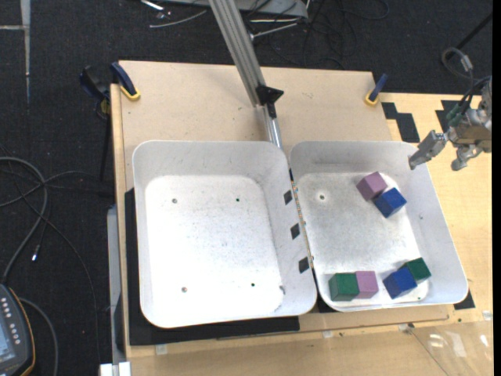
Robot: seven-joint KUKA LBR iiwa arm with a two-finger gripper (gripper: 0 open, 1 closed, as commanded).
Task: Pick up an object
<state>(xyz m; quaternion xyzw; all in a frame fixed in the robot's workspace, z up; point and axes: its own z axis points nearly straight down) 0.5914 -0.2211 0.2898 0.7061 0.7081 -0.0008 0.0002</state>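
jaws (447,149) open, blocks (380,193) in rt bin (446,233)

The gripper (445,153) hangs at the far right, over the bench beside the right bin's upper right corner. Its two fingers (423,151) stand spread apart, slanting down and leftward, with nothing between them. Little of the arm is visible.

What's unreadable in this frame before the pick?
- Grey two-finger gripper, camera view: the arm is cut off by the right edge; the fingers look spread.
- Small green cube at the right white bin's near-right corner: partly hidden behind the blue cube.
- Dark marks along the bins' shared rim: too small to identify.
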